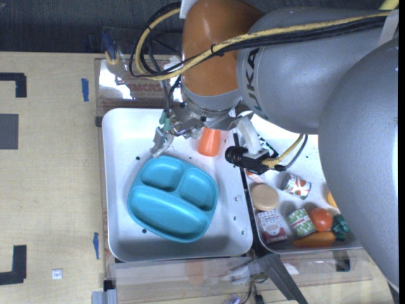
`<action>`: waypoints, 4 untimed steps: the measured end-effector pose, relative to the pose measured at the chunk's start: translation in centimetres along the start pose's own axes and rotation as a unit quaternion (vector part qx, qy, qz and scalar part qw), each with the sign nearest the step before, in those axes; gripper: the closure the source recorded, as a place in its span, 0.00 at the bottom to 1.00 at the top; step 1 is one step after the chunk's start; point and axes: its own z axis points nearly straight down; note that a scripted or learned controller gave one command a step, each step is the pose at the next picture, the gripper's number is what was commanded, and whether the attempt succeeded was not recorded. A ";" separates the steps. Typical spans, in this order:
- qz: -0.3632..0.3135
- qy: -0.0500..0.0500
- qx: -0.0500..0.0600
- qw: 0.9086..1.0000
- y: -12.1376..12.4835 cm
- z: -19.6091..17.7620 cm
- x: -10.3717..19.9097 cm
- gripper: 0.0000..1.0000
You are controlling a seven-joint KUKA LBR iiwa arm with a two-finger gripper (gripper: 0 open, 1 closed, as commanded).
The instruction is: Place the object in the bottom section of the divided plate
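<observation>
The blue divided plate (172,198) lies in the left bin (120,170), with two small sections at its far side and one large section at its near side. All its sections look bare. My gripper (197,149) hangs over the bin's far part, just beyond the plate's far rim, open with its fingers (161,137) spread wide. A small orange object (209,142) sits between them under the palm, with a gap to each finger. Whether it rests on the bin floor is hidden.
The right bin (316,170) holds a tan round piece (266,197), a small can (295,185), a red-and-white packet (272,225), a green box (299,221), a tomato (321,219) and a carrot (314,238). The arm's large grey body covers the right side.
</observation>
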 end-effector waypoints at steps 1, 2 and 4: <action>0.123 0.000 -0.006 0.992 -3.5 -11.8 -2.2 0.00; 0.120 -0.001 -0.007 0.993 -3.4 -12.7 -1.9 1.00; 0.193 -0.001 -0.007 0.981 -1.3 -20.4 2.1 1.00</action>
